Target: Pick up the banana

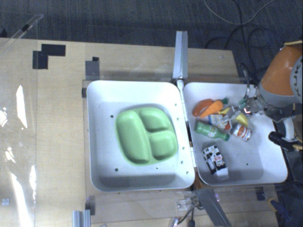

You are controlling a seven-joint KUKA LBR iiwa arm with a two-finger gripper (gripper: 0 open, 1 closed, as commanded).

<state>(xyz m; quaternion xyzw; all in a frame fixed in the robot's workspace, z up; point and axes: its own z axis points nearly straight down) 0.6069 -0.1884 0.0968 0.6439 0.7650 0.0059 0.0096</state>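
Nearest the lens along the lower edge, the pale wooden counter (47, 150) carries two shallow white bins side by side, with a grey metal rail (180, 56) rising from the seam between them.

The left white bin (102, 174) is the bigger-looking of the two and holds one thing: a light green plastic tray (144, 136) with three compartments, one long one and two smaller ones. It lies slightly turned in the middle of the bin.

The right white bin (265, 167) holds a cluster of small things in its far half. The grey arm with its orange band (284, 74) reaches over this bin's right rim. The tool (246, 109) sits low at the far right of the cluster; I cannot tell whether it is spread or pressed together.

Counted by size in that bin:
- one green plastic bottle (211, 129) lying on its side
- one orange carrot-shaped toy (207, 108) at the far left of the cluster
- one black and white box (215, 160), alone nearer the front rim
- one red and white can (243, 133) on its side
- one crumpled silvery packet (219, 120) between carrot and bottle
- one small yellow banana (241, 119)

The banana lies just under the tool, hemmed in by the can in front and the packet on its left.

Black tape marks (47, 53) sit on the counter's far left, and black cables (236, 13) trail over the dark floor beyond.
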